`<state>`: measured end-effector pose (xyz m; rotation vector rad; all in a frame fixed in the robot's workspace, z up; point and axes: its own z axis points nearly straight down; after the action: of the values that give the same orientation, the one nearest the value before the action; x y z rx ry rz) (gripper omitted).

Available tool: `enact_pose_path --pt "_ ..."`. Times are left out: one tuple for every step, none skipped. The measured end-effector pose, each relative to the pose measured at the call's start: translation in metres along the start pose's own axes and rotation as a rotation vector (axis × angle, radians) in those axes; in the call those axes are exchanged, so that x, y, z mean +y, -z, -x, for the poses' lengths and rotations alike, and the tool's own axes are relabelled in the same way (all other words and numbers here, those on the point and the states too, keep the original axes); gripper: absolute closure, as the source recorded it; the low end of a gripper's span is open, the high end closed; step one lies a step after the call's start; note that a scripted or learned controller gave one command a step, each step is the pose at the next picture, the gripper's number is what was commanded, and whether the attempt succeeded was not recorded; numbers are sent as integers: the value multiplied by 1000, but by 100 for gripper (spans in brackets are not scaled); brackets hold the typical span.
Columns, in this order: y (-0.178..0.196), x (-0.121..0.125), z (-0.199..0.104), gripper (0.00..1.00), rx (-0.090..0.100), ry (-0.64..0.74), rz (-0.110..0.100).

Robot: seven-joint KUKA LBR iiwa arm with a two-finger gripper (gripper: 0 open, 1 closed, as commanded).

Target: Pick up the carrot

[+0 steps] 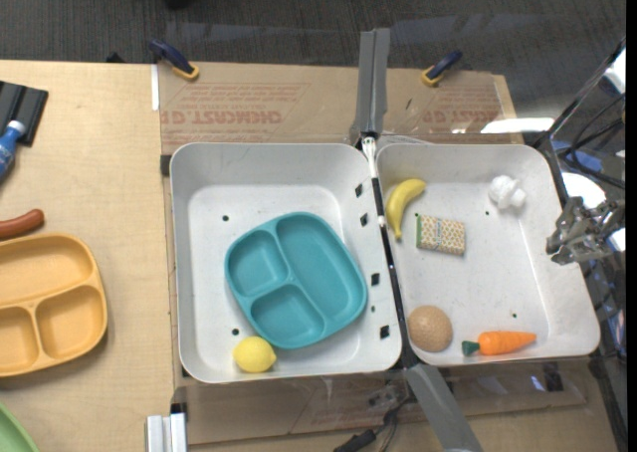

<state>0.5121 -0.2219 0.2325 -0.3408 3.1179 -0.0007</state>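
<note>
Orange and tapered, the small carrot [506, 342] lies along the near wall of the right-hand white bin [557, 271], green stalk end toward the round tan ball [430, 328] beside it. Farther back, the metal gripper [575, 233] hovers at the bin's right rim, carrying nothing; the carrot lies nearer and leftward of it.

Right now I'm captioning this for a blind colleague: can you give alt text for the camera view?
An orange carrot lies at the near edge of the right bin beside a tan egg-like ball, with a banana, patterned sponge and white object. The gripper hangs at that bin's right rim. The left bin holds a teal plate and a lemon.
</note>
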Motion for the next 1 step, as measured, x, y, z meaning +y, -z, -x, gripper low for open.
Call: enact_pose_path --pt "-102 1 2 100 2 691 6"
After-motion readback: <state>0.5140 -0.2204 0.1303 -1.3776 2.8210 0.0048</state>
